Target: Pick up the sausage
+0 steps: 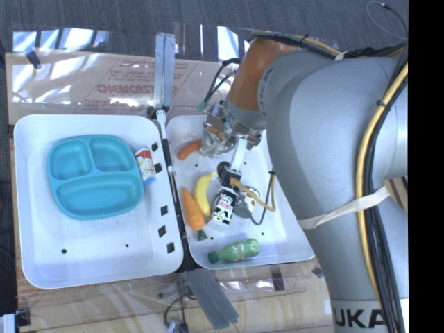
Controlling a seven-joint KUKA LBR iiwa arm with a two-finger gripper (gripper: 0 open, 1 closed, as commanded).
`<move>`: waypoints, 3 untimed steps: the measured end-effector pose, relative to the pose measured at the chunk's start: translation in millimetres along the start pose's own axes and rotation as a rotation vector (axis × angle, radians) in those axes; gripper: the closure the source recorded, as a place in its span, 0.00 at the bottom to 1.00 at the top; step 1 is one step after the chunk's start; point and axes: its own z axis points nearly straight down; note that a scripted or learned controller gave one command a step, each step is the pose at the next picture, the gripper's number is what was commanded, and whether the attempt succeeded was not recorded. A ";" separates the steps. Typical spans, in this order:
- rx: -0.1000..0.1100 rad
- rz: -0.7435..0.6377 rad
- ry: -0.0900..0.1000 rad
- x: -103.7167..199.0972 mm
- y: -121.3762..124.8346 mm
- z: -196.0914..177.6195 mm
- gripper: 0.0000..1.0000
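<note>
We count two white bins side by side: the left bin and the right bin. In the left one we see one blue divided plate and one small can at its right edge. In the right one we count one sausage, one banana, one carrot, one green bottle and one small cow-print carton.

The bins sit on a wooden bench, with clear plastic sheeting behind them and dark carpet beyond.

The sausage lies near the right bin's top left corner, tilted. The gripper hangs just to its right, very close; we cannot tell whether it touches, nor how it is set.
</note>
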 end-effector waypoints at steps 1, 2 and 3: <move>0.000 -0.007 0.000 1.2 -0.2 -9.8 1.00; 0.005 -0.514 0.000 -58.1 -47.1 -57.8 1.00; 0.005 -0.514 0.000 -58.2 -47.2 -57.6 0.00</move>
